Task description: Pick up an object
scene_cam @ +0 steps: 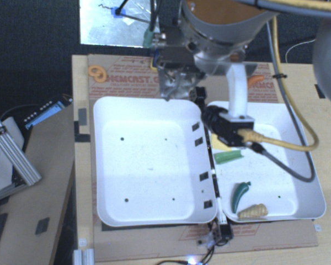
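Grey and orange, the arm [231,15] fills the top of my feed, reaching over the far edge of the desk [83,142]. Below it I see the left bin [149,164], white and shallow, lying beside the right bin [298,197], the two touching along their shared edge. The hand [179,84] hangs at the far right corner of the left bin, just over its rim; I cannot tell how it is set. A black fitting with a yellow hose [231,128] sits over the far left part of the right bin. In that bin, a pale green piece [227,157] lies near the left wall. Nearer the front edge lies a dark green pepper [241,194], and just beside it, at the front rim, a tan cone [252,211]. An orange ring [97,73] rests on the cardboard at the desk's far left corner.
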Robot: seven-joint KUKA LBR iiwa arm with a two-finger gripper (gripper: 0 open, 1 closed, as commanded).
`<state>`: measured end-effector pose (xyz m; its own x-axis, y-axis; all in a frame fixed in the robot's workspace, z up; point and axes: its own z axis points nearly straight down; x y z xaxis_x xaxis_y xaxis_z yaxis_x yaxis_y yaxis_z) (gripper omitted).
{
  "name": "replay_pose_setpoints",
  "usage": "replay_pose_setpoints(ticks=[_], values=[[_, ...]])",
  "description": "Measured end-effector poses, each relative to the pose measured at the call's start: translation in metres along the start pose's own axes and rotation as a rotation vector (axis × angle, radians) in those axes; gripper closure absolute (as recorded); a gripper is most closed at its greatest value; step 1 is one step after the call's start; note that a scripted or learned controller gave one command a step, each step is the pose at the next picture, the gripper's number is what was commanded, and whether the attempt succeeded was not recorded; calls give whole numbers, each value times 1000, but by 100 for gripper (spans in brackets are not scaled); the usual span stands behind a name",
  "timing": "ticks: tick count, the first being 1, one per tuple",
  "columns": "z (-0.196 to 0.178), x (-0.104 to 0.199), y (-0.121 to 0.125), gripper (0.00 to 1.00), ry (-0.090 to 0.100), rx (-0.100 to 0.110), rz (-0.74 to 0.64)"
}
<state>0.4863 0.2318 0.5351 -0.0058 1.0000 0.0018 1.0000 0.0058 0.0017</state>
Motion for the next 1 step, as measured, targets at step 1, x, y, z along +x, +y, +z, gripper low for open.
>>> replay_pose_setpoints(ticks=[1], values=[[0, 2, 0, 100, 0, 0, 0]])
